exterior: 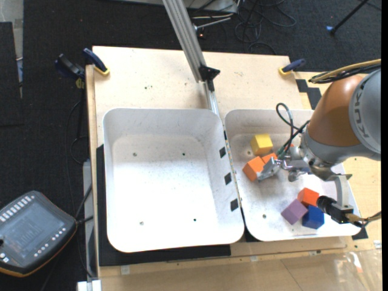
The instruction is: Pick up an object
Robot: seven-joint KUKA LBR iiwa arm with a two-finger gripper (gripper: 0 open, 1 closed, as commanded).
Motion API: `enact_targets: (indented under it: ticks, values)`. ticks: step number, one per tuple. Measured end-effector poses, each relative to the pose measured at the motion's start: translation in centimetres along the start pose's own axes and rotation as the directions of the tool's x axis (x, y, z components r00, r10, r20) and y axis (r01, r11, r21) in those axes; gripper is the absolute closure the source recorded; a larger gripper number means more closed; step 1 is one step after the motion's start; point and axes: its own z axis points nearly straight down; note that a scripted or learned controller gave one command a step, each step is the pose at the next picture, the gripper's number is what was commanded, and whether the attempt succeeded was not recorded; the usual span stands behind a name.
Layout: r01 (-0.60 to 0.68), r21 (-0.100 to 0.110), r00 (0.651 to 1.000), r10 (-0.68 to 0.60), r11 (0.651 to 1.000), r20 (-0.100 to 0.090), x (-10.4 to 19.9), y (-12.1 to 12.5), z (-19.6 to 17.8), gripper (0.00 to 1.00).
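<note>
1. Nearest me, at the front left corner, a handheld control pendant [30,232] rests on the floor beside the bench [157,71], parked well away from the work.

2. The left bin [121,126] sits next on the bench, its white floor bare; I would guess it is kept free as the place to drop things.

3. In the right bin [242,123], the front corner holds a tight cluster: a purple block [294,211], a blue block [313,217] and a small orange block [308,195], touching or nearly so. Crowded like that, they look awkward to get fingers around.

4. A little further back lies the large orange block [254,167], near the bin's inner wall and apart from the cluster. The pincer [271,168] is down at its right side, and a metal fingertip seems to press on the block's near right face. I cannot make out a second finger on the other side, so I cannot tell whether the pincer is spread or closed, nor whether it has the block.

5. Just behind sits a yellow block [262,143], close to the orange one but not touching; it stands clear enough not to hinder a grasp.

6. The grey and orange arm [342,120] leans in from the right rim, low over the bin.

7. Furthest off, a slanted metal strut [182,29] rises from between the bins, and clamps hold the bench's back corners.
</note>
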Motion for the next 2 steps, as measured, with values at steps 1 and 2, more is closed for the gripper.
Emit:
enact_targets:
  ticks: [1, 2]
  values:
    - [0.001, -0.006, 1.000, -0.001, 1.000, 0.001, 0.0, 0.0, 3.5, 0.00]
    - [0.001, -0.009, 1.000, -0.001, 1.000, 0.002, 0.0, 0.1, 2.3, 1.00]
